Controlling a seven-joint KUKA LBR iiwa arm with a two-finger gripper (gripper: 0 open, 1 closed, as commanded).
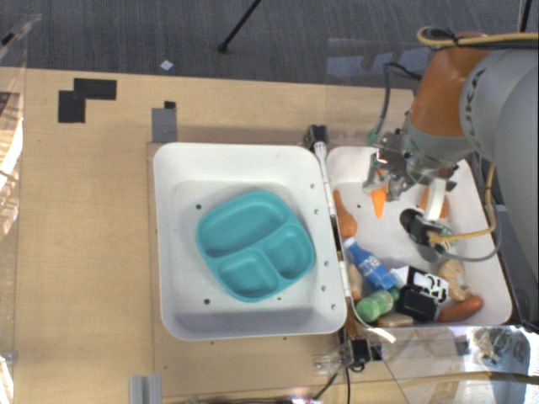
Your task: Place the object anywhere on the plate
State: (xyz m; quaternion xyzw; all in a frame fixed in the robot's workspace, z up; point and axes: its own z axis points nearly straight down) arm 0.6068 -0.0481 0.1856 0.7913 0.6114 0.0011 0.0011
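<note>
— Gripper [386, 182]: where is it?
— Over the upper part of the right bin [396, 242], right of the frame's centre. The arm [493, 99] comes in from the upper right corner.
— Open or clamped?
— I cannot tell from here whether it is apart or together. A small carrot [379, 203] sits right under its tip, point down, its top end touching the gripper or very nearly. Whether it is gripped, I can't say.
— And the plate?
— The teal plate [253, 244], with 3 compartments, lies in the middle of the left bin [181, 225], left of centre in the frame. The carrot is well apart from it, across the wall between the 2 bins.
— What else is in the right bin?
— A second orange piece [344, 217] lies against its left wall. Lower down there is a blue bottle [369, 264], then a green piece [375, 306] in the lower left corner. To the right of those sit a black-and-white cube [431, 284] and a reddish sausage [459, 310] near the lower right corner.
</note>
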